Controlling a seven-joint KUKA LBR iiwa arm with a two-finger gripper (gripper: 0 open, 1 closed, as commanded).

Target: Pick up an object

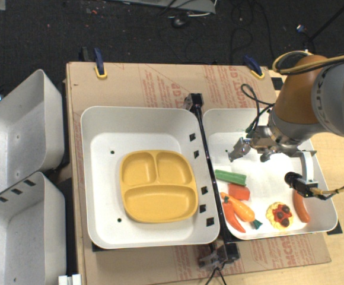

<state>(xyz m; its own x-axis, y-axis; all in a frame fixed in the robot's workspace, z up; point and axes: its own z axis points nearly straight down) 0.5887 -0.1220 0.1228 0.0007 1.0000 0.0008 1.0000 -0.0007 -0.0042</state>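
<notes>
The right bin (216,126) holds several toy foods along its near side. A green stick (230,176) lies beside an orange-red block (239,192). An orange carrot (242,208) rests next to a red strip (232,218). A round yellow piece with red dots (279,214) and a reddish sausage (301,207) are at the near right. My gripper (252,153) hovers over the bin's bare middle, just beyond the green stick. Its fingers (238,152) are spread open with nothing between them.
The left bin (95,159) holds a yellow divided plate (158,185). A black divider rail (203,153) runs between the bins. The grey arm with its orange band (299,100) comes in over the right bin's far right corner, and a black cable fitting (296,183) hangs near the sausage.
</notes>
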